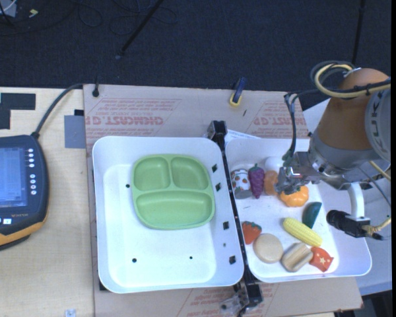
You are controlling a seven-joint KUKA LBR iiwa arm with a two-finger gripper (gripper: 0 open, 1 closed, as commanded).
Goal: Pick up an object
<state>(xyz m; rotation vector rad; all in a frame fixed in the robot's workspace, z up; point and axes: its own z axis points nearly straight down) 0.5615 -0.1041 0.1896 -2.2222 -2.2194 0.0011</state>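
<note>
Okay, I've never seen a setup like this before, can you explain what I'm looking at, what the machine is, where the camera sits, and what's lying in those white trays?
This is one picture from a camera fixed above a workbench, looking down at a slant. The grey machine with the orange band coming in from the right is a robot arm. At its tip is a two-finger pincer, meant for picking things up.

On the bench sit two shallow white bins. The left bin holds a green plastic plate with three compartments. The right bin holds toy food: a purple bunch of grapes, an orange pumpkin-like piece, a yellow corn cob, a round beige cookie-like disc, a red piece and a few more.

The pincer is low over the orange piece, but I cannot tell whether it holds anything.

At far left lies a handheld control tablet.
</note>
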